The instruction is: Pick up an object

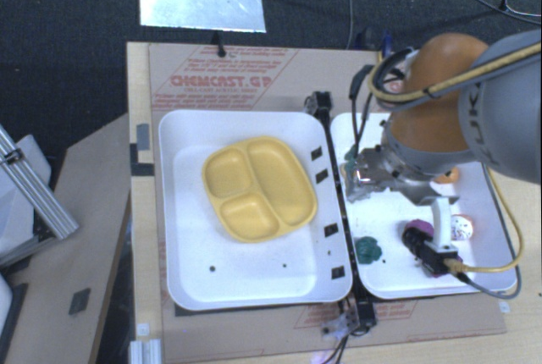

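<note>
Camera view: poised over right bin (pixel 398 273), near its left wall; jaws released or clenched, cannot tell. Lying toward bin's front: green object (pixel 367 250), pink object (pixel 417 228) to its right, spotted white ball (pixel 461 227) beyond.

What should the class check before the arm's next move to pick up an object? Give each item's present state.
1. Gripper is over the right bin: ok.
2. Gripper free of any load: cannot tell.
3. Green object lies apart from its neighbours: ok.
4. Purple object is fully in sight: not ok, the arm partly covers it.
5. Yellow plate lies in the left bin, apart from the gripper: ok.
</note>
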